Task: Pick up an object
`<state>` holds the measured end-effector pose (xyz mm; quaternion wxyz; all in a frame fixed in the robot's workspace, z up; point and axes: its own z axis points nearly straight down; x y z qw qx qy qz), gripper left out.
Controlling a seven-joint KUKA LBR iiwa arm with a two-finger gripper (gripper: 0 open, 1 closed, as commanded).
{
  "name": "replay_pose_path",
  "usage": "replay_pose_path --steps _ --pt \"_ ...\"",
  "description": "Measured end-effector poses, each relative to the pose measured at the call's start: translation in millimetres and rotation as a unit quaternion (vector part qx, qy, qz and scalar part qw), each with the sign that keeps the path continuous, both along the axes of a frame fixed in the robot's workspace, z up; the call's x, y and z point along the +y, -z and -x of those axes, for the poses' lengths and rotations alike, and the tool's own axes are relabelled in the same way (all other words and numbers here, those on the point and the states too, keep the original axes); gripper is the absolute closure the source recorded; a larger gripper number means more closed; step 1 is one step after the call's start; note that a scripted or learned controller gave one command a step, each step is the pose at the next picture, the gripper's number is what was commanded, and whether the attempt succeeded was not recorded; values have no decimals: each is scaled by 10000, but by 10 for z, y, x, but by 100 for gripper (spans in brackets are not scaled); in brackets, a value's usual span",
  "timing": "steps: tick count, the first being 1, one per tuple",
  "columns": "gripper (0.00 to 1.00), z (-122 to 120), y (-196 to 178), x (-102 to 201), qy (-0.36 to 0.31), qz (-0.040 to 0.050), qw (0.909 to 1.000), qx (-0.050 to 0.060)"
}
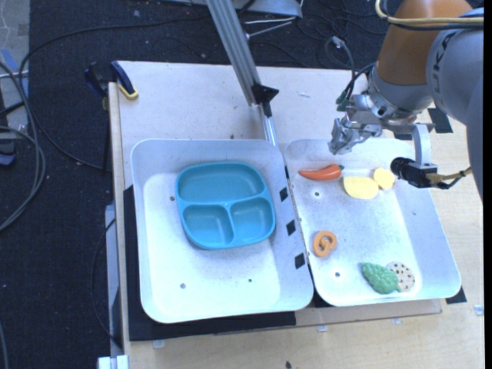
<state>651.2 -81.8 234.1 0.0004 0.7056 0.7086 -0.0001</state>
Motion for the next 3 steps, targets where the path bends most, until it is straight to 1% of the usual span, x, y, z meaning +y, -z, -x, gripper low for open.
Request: replay_pose_path --steps 1,2,3 --pt "100 -39 -87 512 -4 -4 10000 -7" --pt "100 5 -135 1102 -5 -4 10000 -3" --pt "100 6 -184 1602 -6 -5 10000 -6"
